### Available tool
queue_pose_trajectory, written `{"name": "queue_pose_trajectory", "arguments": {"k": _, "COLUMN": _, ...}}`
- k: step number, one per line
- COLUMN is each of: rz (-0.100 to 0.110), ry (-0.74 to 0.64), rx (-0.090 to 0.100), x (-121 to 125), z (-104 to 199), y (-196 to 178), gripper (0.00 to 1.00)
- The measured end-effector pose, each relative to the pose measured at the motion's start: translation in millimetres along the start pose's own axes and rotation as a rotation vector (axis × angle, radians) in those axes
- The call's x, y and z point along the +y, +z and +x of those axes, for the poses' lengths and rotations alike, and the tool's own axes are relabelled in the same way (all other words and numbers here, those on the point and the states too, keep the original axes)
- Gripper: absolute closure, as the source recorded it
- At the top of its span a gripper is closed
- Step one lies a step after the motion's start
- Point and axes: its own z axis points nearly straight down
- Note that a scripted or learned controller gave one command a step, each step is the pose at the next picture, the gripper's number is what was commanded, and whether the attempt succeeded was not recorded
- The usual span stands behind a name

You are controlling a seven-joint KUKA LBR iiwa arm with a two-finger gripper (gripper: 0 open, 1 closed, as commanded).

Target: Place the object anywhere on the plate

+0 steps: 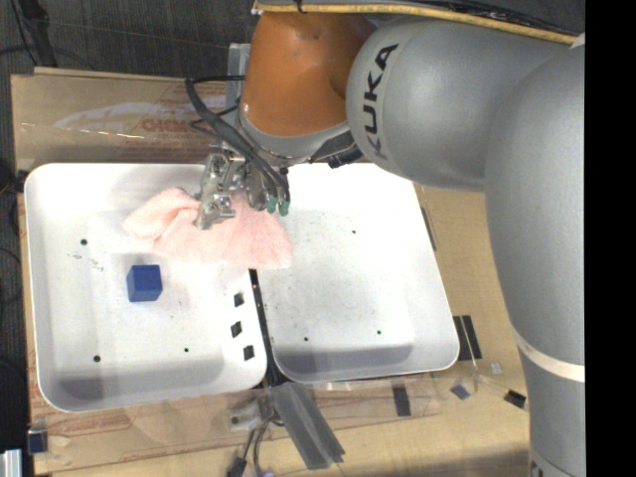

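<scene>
A small blue cube (144, 282) rests on the floor of the left bin (60, 366), towards its left side. A pink, crumpled-looking flat piece (248, 241) lies at the back right of that bin and reaches over the divide between the two bins. My gripper (241, 203) hangs right over the pink piece's back edge, well to the right of and behind the cube. Nothing blue shows at the gripper. The orange wrist band and the grey arm hide the bench behind it.
The right bin (417, 351) has a bare white floor with a few dark specks. The arm's grey body covers the right of the view. Black clips sit on the wall between the bins. Cardboard lies under both bins.
</scene>
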Motion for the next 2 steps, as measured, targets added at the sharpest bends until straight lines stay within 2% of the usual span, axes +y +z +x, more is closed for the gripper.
{"name": "queue_pose_trajectory", "arguments": {"k": 1, "rz": 0.001, "ry": -0.003, "rx": 0.002, "x": 47.2, "z": -11.4, "y": 9.1, "gripper": 1.0}}
{"name": "queue_pose_trajectory", "arguments": {"k": 2, "rz": 0.0, "ry": -0.004, "rx": 0.001, "x": 97.9, "z": -23.1, "y": 2.4, "gripper": 1.0}}
